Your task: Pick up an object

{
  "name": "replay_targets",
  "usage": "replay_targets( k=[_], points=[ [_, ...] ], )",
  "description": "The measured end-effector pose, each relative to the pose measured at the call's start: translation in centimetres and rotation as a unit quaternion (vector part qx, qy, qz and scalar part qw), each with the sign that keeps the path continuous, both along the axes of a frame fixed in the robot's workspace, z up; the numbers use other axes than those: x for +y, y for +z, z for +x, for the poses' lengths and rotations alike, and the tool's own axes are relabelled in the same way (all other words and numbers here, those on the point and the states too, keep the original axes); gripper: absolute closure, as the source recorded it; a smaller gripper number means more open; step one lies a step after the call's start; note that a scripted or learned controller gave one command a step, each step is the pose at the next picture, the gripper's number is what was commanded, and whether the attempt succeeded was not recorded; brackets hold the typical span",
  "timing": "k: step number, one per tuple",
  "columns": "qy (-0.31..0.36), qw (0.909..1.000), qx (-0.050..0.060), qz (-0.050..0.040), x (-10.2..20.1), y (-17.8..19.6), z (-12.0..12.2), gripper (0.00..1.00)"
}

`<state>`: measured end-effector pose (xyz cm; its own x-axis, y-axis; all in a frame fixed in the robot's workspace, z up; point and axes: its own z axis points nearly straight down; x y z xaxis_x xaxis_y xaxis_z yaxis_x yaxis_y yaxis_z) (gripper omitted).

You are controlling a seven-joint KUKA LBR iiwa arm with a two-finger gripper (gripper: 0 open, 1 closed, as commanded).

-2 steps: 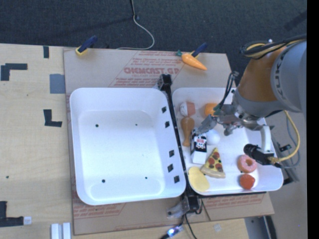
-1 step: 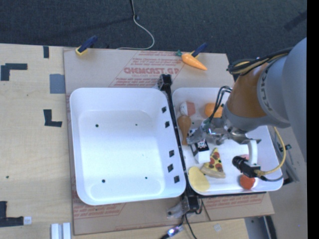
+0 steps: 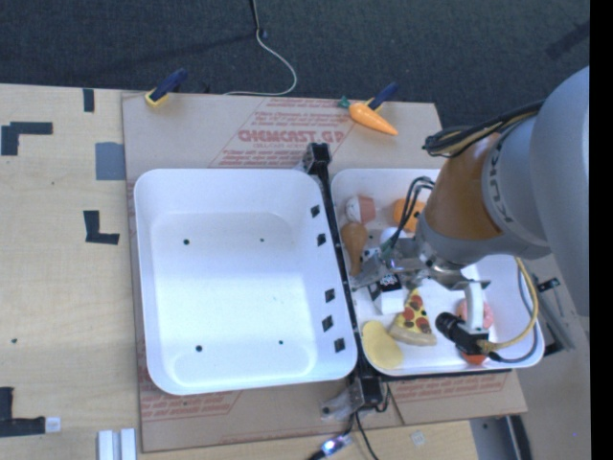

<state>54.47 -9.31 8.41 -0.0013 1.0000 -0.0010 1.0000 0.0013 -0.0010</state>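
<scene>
The gripper (image 3: 381,278) hangs low in the right bin (image 3: 517,367), whether parted or clenched I cannot tell, with the pizza slice (image 3: 414,319) just beside it toward the lower right of the frame, long axis running up-down.

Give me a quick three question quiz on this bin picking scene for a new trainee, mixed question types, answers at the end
1. True or false: the pizza slice lies in the left bin.
2. Which bin is the end effector over? A) left B) right
3. Fill in: the toy carrot lies outside the bins, on the ______ sheet.

Key: 1. False, it is in the right bin. 2. B. 3. cardboard.
</scene>
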Motion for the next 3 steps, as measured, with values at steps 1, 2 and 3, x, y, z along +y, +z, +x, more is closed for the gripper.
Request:
replay_targets(
  k=[1, 2, 3],
  points=[
    [0.0, 1.0, 0.0, 0.0006, 0.0, 1.1, 0.1, 1.0],
    [-0.001, 1.0, -0.002, 0.0004, -0.4, 0.1, -2.8, 1.0],
    [0.004, 1.0, -0.005, 0.0009, 6.7, 10.6, 2.0, 1.0]
  ],
)
